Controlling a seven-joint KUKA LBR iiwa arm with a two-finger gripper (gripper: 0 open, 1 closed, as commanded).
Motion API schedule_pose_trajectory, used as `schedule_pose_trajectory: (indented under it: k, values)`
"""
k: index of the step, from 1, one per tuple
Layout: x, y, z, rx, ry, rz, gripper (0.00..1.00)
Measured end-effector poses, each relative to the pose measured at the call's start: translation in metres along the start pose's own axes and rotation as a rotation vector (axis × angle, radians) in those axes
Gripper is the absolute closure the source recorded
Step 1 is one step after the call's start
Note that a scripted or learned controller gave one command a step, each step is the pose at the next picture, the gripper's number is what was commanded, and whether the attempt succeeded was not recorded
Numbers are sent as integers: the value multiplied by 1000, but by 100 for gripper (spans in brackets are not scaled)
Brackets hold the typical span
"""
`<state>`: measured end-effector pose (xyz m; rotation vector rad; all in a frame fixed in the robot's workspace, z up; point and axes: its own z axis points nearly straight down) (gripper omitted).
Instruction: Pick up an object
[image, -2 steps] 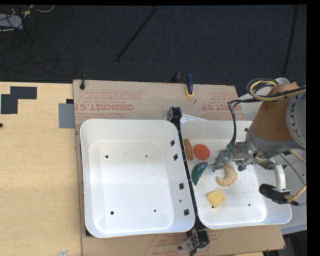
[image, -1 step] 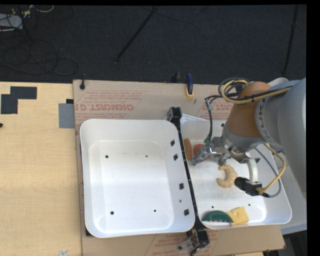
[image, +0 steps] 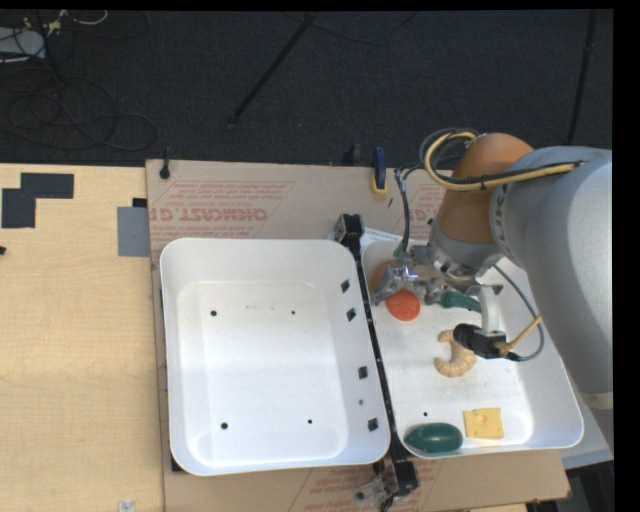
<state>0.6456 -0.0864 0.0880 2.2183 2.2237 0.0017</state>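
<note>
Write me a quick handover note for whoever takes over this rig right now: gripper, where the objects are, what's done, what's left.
Gripper: low in the right bin, at its far end; finger state can't be read from here.
Objects, all in the right bin: orange ball beside the gripper, tan curved piece mid-bin, yellow block and dark green oval at the near end.
Done: nothing visibly lifted.
Left: grasp and lift one object.

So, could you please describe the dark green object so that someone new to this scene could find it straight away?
Start at the right-hand shallow white bin, the one under the grey arm. Go to its near edge, at the corner beside the black divider between the bins: the dark green oval lump lies there. A flat yellow square piece lies just to its right, and it is the bin's one dark, rounded thing.
</note>
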Motion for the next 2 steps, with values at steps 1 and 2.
schedule_pose_trajectory:
  k: [1, 2]
  values:
    - [-1, -2, -10, 5, 0, 1, 100]
    - [72, 0, -106, -4, 2, -4, 100]
